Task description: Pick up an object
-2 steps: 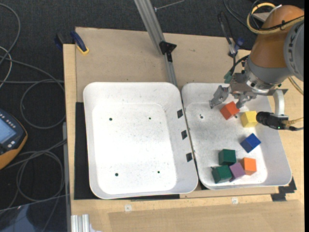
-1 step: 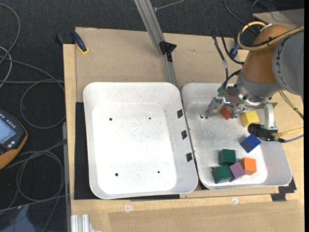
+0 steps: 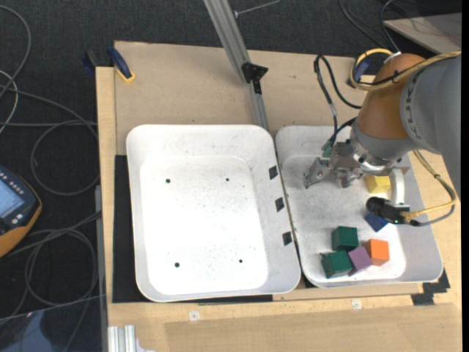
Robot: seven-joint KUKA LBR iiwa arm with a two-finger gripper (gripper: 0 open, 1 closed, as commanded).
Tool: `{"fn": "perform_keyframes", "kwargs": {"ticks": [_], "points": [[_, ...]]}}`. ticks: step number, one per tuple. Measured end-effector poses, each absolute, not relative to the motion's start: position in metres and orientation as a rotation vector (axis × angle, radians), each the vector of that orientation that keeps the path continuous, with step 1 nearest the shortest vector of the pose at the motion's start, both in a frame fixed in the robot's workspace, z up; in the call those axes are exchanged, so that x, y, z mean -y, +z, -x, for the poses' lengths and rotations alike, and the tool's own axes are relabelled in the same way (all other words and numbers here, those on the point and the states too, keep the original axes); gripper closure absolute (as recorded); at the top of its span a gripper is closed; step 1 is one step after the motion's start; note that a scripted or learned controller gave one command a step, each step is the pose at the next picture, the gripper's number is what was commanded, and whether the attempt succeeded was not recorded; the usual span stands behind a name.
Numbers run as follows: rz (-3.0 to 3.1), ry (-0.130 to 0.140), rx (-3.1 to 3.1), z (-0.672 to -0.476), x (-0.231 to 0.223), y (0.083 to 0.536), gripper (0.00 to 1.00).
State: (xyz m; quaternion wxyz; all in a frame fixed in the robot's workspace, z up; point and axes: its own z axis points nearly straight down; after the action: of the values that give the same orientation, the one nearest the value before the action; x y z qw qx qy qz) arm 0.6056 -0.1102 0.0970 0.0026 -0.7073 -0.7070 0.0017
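My gripper (image 3: 327, 177) hangs over the upper middle of the right bin (image 3: 308, 218), open, with bare bin floor between its fingers. A yellow block (image 3: 378, 185) lies just right of it, partly hidden by the wrist. A blue block (image 3: 377, 221) sits lower right. In the bin's near corner cluster two green blocks (image 3: 344, 237) (image 3: 337, 263), a purple block (image 3: 360, 258) and an orange block (image 3: 379, 250). None of them touches the gripper.
The left bin (image 3: 198, 211) lies beside the right one, with black clips along the shared rim. A slanted metal rail (image 3: 234, 50) runs down to the bench's back. Cables loop around the arm (image 3: 396, 108) and trail over the right bin's right side.
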Motion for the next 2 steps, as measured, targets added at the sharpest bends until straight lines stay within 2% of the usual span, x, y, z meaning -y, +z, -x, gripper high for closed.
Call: {"fn": "perform_keyframes", "kwargs": {"ticks": [1, 2], "points": [[2.221, -0.004, 2.222, -0.608, 0.11, 0.111, 1.0], [2.223, -0.006, 2.226, -0.604, 0.104, 0.158, 1.0]]}}
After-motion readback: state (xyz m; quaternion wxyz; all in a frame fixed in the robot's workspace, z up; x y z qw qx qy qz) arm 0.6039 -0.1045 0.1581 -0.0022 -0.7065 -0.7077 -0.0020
